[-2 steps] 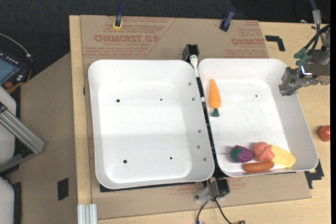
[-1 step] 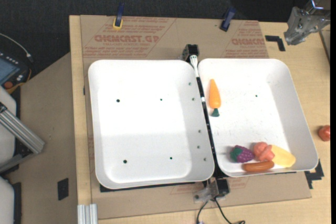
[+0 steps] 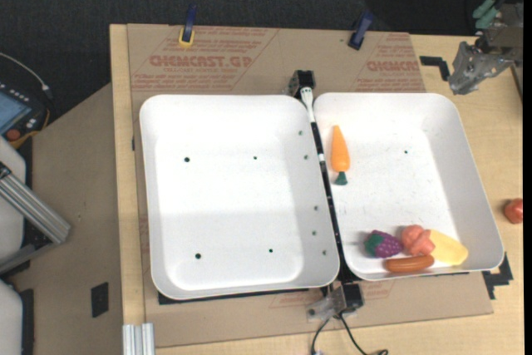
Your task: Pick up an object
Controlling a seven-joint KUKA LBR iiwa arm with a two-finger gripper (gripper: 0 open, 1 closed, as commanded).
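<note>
My gripper (image 3: 470, 72) sits at the upper right of the view, above the worktop (image 3: 499, 170) and outside the far right corner of the right bin (image 3: 432, 108). It is well apart from every object. Whether it is released or clenched I cannot tell; it appears as a small grey mass with no clear detail. Nothing is seen in its grasp.

The two bins lie side by side on a brown cardboard sheet (image 3: 249, 54), touching along their inner edges. The left bin (image 3: 166, 204) shows bare white floor with a few dark dots.

Right bin contents:
- A toy carrot (image 3: 339, 147) lies near the inner edge, in the far half, long axis running front to back, green top toward the near side.
- At the near edge sits a cluster: purple grapes (image 3: 381, 244), a pink piece (image 3: 418, 239) just beside them, a yellow piece (image 3: 449, 249) to the right, touching the pink one, and a red sausage (image 3: 409, 264) lying crosswise in front of the three, against the near wall.

An orange-red object (image 3: 514, 211) rests on the worktop outside the right bin, at the view's right margin, partly cut off.

Two clips, yellow (image 3: 187, 34) and blue (image 3: 360, 32), hold the sheet's far edge.
</note>
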